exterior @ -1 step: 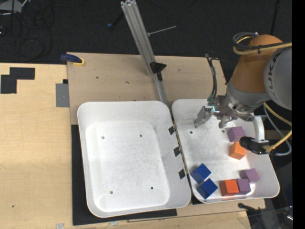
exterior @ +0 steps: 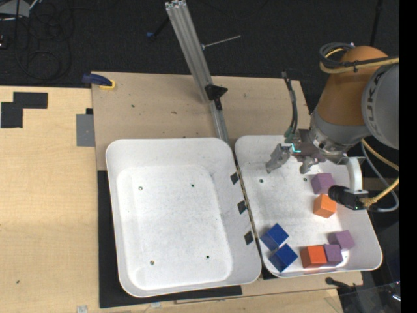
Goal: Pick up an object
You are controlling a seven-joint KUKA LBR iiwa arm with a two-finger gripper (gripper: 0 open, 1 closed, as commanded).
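White plastic bins sit side by side, and the pick looks barely begun: the gripper [exterior: 287, 157] hangs over the upper part of the right bin [exterior: 287, 194] with its jaws spread wide and nothing between them, so the reach, the close and the lift are all left to do. Small blocks lie in that bin, all apart from the gripper: a purple block [exterior: 321, 183] and an orange block [exterior: 324, 205] nearest it, two blue blocks [exterior: 279, 245] lower down, and an orange and two purple ones by the bottom rim.
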